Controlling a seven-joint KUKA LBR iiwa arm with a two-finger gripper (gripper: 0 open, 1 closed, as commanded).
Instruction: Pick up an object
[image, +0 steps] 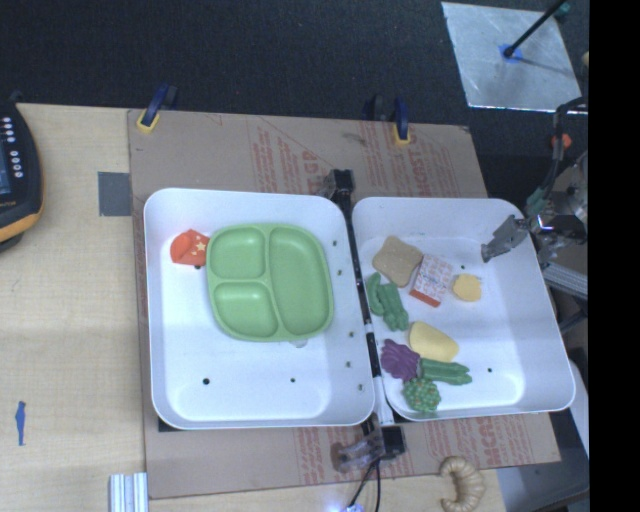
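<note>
Gripper: grey metal gripper (503, 243) hangs over the right bin (530, 360) at its 2 o'clock edge; I cannot tell its state, it is small and dark.
Near food: bumpy green broccoli (421, 396), a green bean pod (446, 372), a purple bunch (399, 358) and a smooth yellow lump (433, 341) sit at 6 o'clock in the right bin.
Middle food: a long green veggie (386, 302) lies at 9 o'clock.
Far food: a tan bread slice (397, 260), a red and white packet (431, 280) and a round yellow piece (466, 288) sit near 12 o'clock.
Left bin: the left bin (180, 390) holds a smooth green plate (270, 282) with three parts, and a red toy (189, 248) touching its 10 o'clock side.
Hard to see: the arm is cut off at the right.
</note>
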